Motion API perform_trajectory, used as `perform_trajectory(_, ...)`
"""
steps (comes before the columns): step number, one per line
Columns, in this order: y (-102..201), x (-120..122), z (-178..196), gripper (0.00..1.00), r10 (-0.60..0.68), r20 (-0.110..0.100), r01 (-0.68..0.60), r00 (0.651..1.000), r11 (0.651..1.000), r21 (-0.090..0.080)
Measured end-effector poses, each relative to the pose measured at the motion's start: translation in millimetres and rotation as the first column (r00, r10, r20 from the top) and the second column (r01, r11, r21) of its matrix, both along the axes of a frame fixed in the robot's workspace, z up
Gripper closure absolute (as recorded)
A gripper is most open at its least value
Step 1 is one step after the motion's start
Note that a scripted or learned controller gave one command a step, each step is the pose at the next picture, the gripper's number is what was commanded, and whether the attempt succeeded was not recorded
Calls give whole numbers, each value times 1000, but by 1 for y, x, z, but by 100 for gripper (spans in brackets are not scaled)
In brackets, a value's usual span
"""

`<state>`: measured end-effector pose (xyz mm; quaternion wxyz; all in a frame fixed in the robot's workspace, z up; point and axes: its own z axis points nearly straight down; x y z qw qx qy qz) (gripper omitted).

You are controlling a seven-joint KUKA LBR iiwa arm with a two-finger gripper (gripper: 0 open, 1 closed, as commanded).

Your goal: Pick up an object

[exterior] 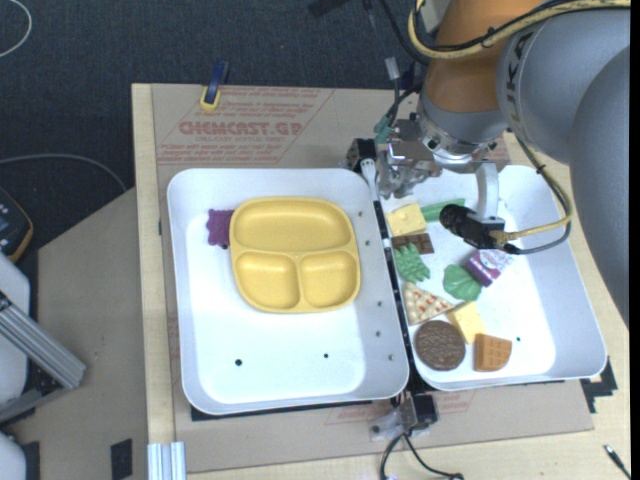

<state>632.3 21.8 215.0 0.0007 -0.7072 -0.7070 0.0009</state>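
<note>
The arm comes in from the upper right of the frame, its orange band sitting above the wrist, and the gripper (400, 173) hangs over the upper left corner of the right bin (565, 298), close to the wall it shares with the left bin (190, 298). Whether it is spread or pressed together cannot be told from this angle (the wrist hardware hides the tips), and nothing is visibly between them.

Just below the gripper lies a pale yellow block (406, 218) on a brown piece (414, 242). Further down the same bin sit a green ridged piece (410, 264), a green rounded item (460, 282), a purple-and-white item (488, 265), a lattice-patterned wedge (424, 303), a yellow cheese-like wedge (466, 320), a round brown cookie (440, 345) and an orange-brown waffle piece (491, 352).

In the left bin a yellow divided plate (295, 253) lies toward the upper half, with a small purple item (218, 226) touching its left edge. Both bins rest on a tabletop (250, 123) covered by a printed board.
</note>
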Motion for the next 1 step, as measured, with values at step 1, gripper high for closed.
perform_trajectory(1, 2, -5, 17, 100, 1, 4, -1, 1000, 1000, 0)
